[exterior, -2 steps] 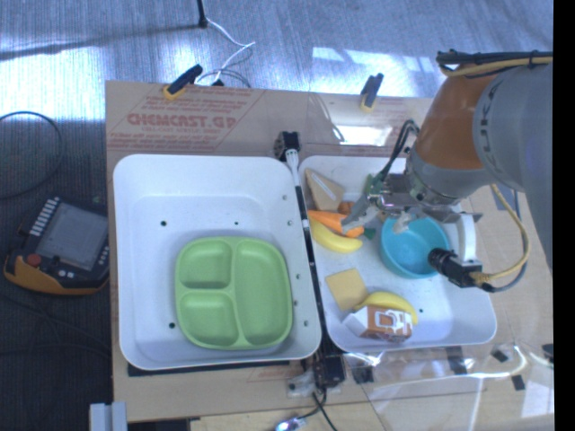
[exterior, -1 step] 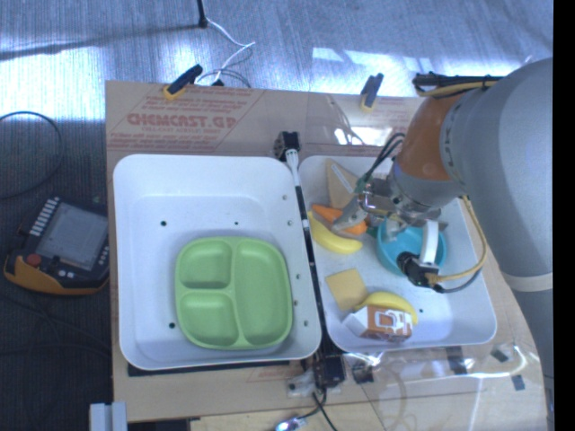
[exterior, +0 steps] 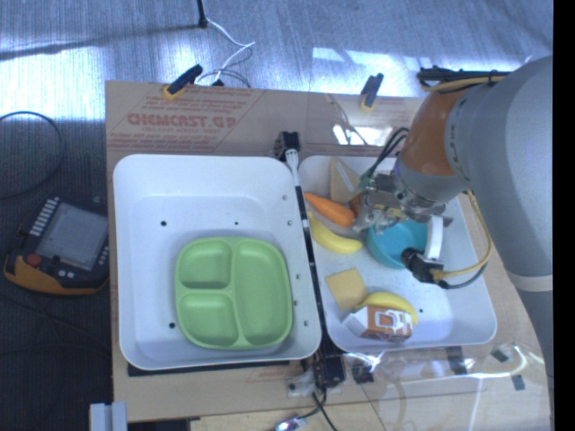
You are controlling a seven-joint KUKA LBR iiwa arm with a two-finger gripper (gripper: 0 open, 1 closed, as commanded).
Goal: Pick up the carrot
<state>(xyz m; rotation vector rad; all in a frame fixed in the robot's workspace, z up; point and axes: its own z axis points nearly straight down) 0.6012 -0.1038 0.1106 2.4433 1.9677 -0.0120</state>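
Currently, the carrot (exterior: 329, 209) lies in the right bin (exterior: 476, 326), near that bin's left wall and toward its far end, its long axis running slantwise from upper left to lower right in the camera view. Which end is the narrow tip cannot be made out for certain; the end nearer the arm is partly covered. Just in front of it sits a yellow banana-shaped piece (exterior: 334, 239), touching or nearly touching the carrot's lower edge. A blue bowl (exterior: 395, 243) sits to the right, under the arm's wrist. A pale yellow wedge (exterior: 346, 286) and a second banana beside an orange-printed packet (exterior: 388, 320) lie toward the bin's near end.

The gripper (exterior: 367, 212) hangs just beside the carrot's right end, close enough to be touching it; whether it is open or closed cannot be told from this angle, and nothing shows the carrot being gripped.

Judging by this, the step in hand is the approach and grasp. A good try would close across the carrot's short width, square to that slanting axis, near its middle, and keep clear of the yellow piece and the bowl's rim.

To the left, the other bin (exterior: 144, 187) holds a green divided plate (exterior: 234, 292). The arm (exterior: 503, 160), grey with an orange band, reaches in from the right.
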